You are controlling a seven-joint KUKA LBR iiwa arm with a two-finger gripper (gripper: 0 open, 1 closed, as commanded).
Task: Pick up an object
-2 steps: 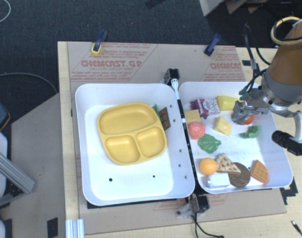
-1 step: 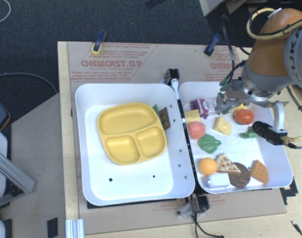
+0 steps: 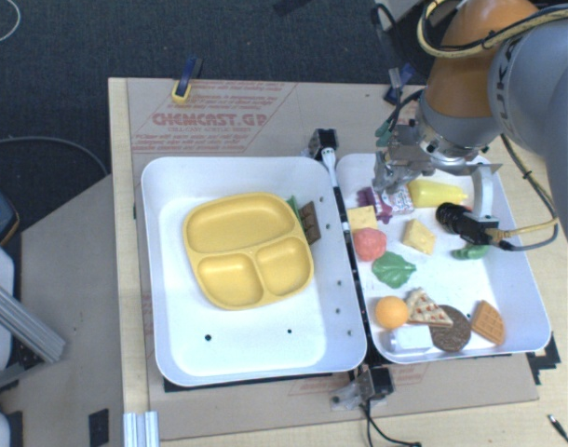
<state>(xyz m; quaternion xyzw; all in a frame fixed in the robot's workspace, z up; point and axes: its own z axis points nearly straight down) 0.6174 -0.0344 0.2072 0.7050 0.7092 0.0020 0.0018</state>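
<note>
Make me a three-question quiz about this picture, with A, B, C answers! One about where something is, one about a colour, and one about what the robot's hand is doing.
1. Where is the yellow divided plate?
A. In the left bin
B. In the right bin
C. On the floor

2. What colour is the round ball-shaped fruit near the right bin's front edge?
A. Blue
B. Orange
C. Purple

3. Where is the robot's hand?
A. Over the yellow plate
B. Off the bench, over the dark floor
C. Low at the back of the right bin, among the toy food

Answers:
1. A, the plate lies in the left bin.
2. B, it is orange, beside a waffle-patterned wedge.
3. C, it sits by a purple piece and a yellow block.
</note>
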